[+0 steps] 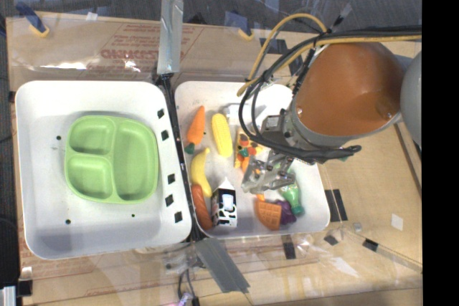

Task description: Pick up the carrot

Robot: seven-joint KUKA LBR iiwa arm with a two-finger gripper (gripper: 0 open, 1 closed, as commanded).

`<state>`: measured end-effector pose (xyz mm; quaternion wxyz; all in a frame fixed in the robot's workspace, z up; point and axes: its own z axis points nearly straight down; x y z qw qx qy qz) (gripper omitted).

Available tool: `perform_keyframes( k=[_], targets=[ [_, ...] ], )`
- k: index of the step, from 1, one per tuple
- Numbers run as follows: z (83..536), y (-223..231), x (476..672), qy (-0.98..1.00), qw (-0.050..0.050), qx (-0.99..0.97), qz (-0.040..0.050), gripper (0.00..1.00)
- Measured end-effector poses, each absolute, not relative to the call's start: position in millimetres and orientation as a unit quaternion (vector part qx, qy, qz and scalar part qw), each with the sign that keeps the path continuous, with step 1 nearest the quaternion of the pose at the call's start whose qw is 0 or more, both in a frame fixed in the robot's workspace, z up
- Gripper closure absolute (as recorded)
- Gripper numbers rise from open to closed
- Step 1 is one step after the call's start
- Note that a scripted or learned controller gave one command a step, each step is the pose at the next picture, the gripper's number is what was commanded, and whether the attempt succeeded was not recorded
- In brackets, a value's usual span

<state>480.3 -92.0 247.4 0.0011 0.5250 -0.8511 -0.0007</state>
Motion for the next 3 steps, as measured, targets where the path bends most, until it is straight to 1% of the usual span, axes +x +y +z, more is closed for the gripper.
perform_keyframes(
  k=[1, 2, 3],
  targets=[
    [340.9, -159.0, 477.6, -0.811, -0.002, 0.585, 0.0036, 1.0],
    [185.6, -208.7, 474.3, -0.75, 0.002, 0.661, -0.0072, 1.0],
    [144.1, -171.5, 476.7, -0.747, 0.0, 0.665, -0.0034, 1.0]
  ],
)
